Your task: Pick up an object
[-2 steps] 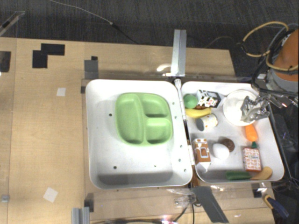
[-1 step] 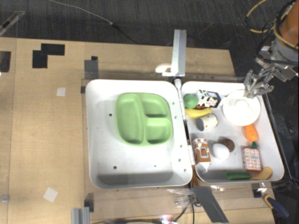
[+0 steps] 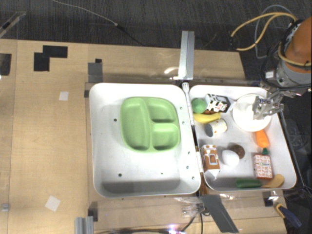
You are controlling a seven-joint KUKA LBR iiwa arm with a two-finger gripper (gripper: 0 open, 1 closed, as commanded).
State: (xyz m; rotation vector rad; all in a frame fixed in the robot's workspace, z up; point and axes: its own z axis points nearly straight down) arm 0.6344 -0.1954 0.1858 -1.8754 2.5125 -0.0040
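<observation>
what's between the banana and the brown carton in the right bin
In the camera view, a small white cup lies on its side between the banana above and the brown carton below.

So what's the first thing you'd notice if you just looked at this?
The big green divided tray jumps out first, lying alone in the left bin. Next comes the crowded right bin, with a yellow banana, a white bowl and an orange carrot. The robot's hand sits over the bowl's right edge.
</observation>
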